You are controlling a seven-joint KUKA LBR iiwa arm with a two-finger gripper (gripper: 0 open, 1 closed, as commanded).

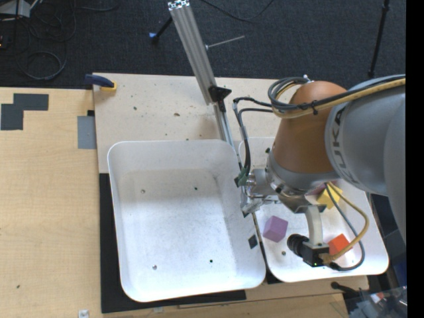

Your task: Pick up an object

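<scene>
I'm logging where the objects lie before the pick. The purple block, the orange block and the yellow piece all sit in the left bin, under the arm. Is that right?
Not quite. The camera view shows the purple block, the orange block and the yellow piece in the right bin, under the arm, not in the left bin.

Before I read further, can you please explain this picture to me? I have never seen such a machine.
It is a robot arm, grey with an orange band, seen from one fixed camera above a bench, looking down at a slant. The arm reaches in from the right. Two shallow white bins sit side by side: the left bin and the right bin. In the right bin lie a purple block, an orange block and something yellow. The arm hangs over that bin and hides its own grasping part.
</scene>
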